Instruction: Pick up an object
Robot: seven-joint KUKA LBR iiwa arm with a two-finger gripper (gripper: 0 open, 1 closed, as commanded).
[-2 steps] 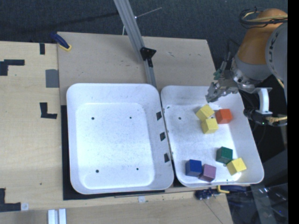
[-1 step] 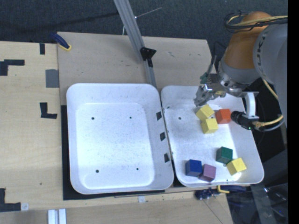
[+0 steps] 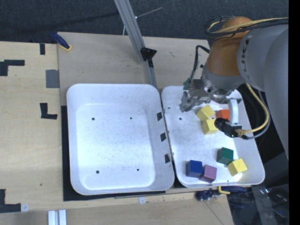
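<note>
Several blocks sit in the right bin (image 3: 178, 139); tool (image 3: 188, 102), grip state unclear, should centre over the nearest yellow block (image 3: 205, 112) before descending.

You see two bins of smooth white plastic, the left bin (image 3: 75, 97) faintly speckled and the right bin (image 3: 180, 139) beside it alike. Under them the bench (image 3: 93, 62) looks like pale matt wood. The blue block (image 3: 194, 168) in the right bin looks matt, and the arm's orange band (image 3: 229, 43) above it shines glossy.
</note>
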